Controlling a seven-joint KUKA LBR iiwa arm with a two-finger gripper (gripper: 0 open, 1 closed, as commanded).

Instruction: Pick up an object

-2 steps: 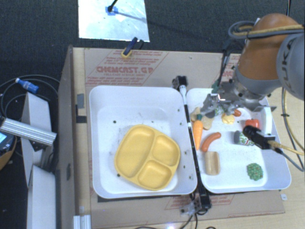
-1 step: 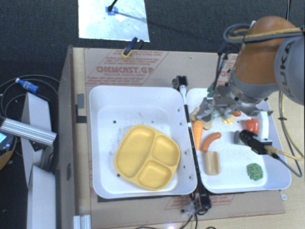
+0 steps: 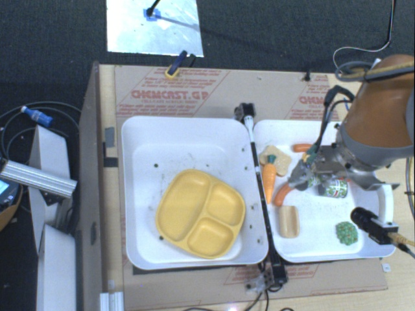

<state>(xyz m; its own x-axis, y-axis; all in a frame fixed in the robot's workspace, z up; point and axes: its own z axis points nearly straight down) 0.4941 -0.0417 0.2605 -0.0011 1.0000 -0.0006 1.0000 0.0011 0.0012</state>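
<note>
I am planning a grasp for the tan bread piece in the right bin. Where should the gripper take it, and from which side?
Probably from straight above, closing across the narrow middle of the bread piece. It lies flat and longish, apart from the carrot, with nothing touching its long sides.

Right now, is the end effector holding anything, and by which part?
Cannot be told: the end effector sits low in the right shallow white bin, beside a small orange oblong piece, with no clear grip visible.
</note>
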